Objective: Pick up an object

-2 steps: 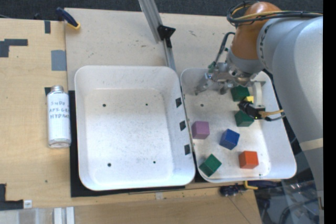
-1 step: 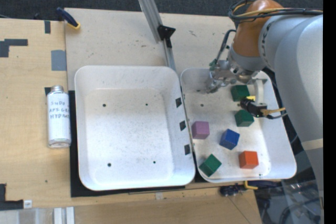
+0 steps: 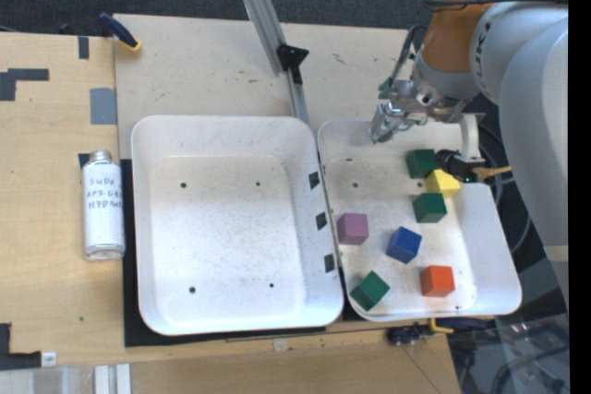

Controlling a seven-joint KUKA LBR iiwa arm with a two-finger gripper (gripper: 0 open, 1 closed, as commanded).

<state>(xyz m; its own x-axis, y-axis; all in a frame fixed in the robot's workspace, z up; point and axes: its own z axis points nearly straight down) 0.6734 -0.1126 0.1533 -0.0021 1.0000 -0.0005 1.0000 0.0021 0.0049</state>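
On the counter [image 3: 212, 69], the right-hand bin [image 3: 480, 244] holds seven small blocks. The arm's hand [image 3: 386, 126] hovers over the bin's far corner, grasping nothing; whether its fingers are parted cannot be told. Approach seems underway: next, descend over one block, perhaps the nearby green block [image 3: 420, 163].

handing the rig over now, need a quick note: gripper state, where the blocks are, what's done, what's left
Gripper: hangs over the far end of the right bin, nothing visible between its fingers.
Blocks, all lying in the right bin: two green blocks and a yellow block clustered nearest the gripper; purple block, blue block, red block and a third green block nearer the front.
Left bin: no blocks.
Done: no pick yet.
Left: descend, grasp one block, lift.
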